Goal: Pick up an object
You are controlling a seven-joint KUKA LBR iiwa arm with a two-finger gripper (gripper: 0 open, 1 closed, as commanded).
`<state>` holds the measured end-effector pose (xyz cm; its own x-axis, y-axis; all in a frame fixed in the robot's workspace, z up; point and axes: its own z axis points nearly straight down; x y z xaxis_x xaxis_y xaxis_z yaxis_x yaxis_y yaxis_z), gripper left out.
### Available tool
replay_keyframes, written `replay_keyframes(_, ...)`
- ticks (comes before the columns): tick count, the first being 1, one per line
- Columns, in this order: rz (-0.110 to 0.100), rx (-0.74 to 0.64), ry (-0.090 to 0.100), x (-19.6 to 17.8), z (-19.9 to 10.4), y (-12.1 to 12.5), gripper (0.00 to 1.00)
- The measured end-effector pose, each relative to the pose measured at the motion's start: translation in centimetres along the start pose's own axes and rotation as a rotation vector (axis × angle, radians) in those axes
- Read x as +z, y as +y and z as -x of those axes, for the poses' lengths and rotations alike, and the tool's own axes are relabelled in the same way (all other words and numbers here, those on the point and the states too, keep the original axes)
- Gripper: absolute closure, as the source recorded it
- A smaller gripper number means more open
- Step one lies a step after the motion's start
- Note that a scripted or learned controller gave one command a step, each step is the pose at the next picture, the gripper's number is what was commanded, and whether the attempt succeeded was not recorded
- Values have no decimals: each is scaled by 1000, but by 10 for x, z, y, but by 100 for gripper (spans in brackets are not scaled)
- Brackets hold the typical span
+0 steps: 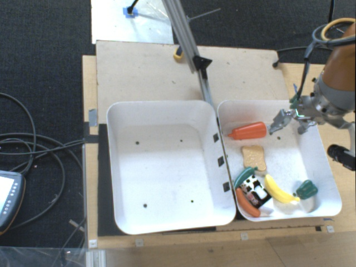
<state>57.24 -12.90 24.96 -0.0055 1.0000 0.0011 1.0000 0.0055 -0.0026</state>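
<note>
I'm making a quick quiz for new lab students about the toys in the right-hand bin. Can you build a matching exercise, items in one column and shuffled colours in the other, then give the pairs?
Items
1. carrot
2. banana
3. bread slice
4. small piece near the bin's front right corner

Colours
A. tan
B. dark green
C. orange
D. yellow

Pairs: 1-C, 2-D, 3-A, 4-B

All four lie in the right bin; the gripper is above its far side, just right of the carrot.
</note>
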Motion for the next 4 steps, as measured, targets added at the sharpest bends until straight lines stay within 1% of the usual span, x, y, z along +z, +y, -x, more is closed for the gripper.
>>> replay_keyframes(1, 4, 2, -1, -2, 0, 1, 0)
replay_keyframes(2, 0, 5, -1, 40, -1, -3, 0)
replay_keyframes(4, -2, 4, 1, 145, -14, -20, 0)
